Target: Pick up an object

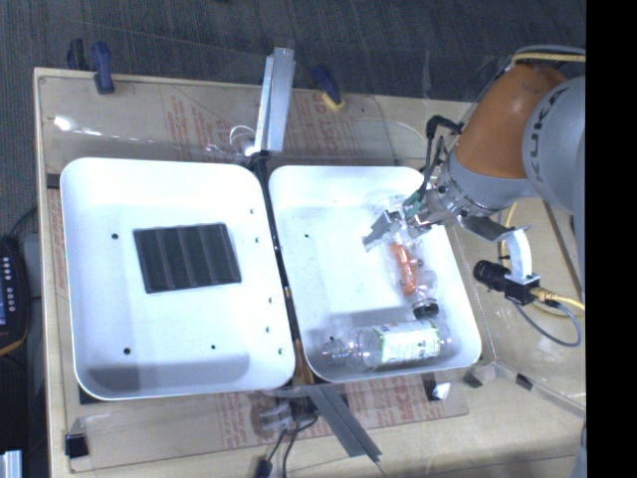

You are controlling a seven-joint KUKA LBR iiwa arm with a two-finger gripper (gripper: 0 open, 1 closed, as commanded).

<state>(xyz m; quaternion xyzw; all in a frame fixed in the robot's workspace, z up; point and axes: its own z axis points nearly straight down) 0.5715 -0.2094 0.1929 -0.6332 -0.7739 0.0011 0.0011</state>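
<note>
Bottles lie in the right bin [299,267]: a small clear one with orange contents [408,267] near its far right side, and a larger clear plastic one [388,347] along its near wall. Both look light, smooth and likely slippery; the mid-body offers the best hold. The hand [403,222] hovers over the small bottle; whether it is spread cannot be told. Bin walls crowd both. The left bin [100,267] carries a dark ribbed block [187,257].
</note>
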